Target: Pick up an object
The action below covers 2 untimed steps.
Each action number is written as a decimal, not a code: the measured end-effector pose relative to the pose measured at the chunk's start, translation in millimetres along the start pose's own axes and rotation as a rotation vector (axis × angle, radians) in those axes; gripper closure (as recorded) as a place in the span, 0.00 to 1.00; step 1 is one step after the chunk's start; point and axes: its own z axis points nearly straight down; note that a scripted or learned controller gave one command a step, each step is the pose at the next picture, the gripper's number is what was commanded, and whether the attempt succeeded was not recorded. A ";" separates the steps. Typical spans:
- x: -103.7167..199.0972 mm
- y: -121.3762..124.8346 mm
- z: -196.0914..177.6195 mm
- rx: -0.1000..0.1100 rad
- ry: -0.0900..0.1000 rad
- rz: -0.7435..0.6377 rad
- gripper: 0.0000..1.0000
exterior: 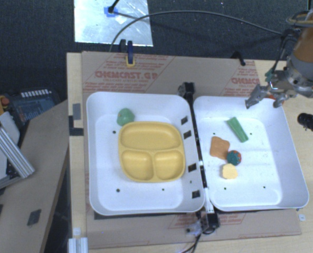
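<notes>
Two shallow white bins sit side by side on a desk (145,70) covered with printed brown board, as a grey robot arm with an orange band reaches in from the right. The hand (265,100) hangs above the far edge of the right bin (283,194), its two dark fingers (251,101) spread wide with nothing between them.

Four small objects lie loose in the right bin, all toward its left half. A green stick (237,129) rests at a slant nearest the hand, though clearly apart from it. Just in front of it lies an orange piece (219,147), and touching that piece's lower right corner is a round item in teal and red (234,156). A pale yellow piece (229,171) sits just beside the round item, on the near side.

The left bin (101,194) holds a yellow tray (150,151) with three compartments, one long one at the back and two smaller ones in front. A green rounded object (125,116) sits just behind the tray's far left corner, close against its rim.

A black hinge strip (194,141) runs between the bins. Beyond the desk, a shiny silver sheet (113,13) lies on dark flooring, crossed by a black cable (209,16).
</notes>
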 end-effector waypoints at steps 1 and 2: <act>0.6 2.5 -8.5 -0.013 -0.002 -0.003 0.00; 8.0 -1.5 47.9 -0.010 -0.002 -0.003 0.00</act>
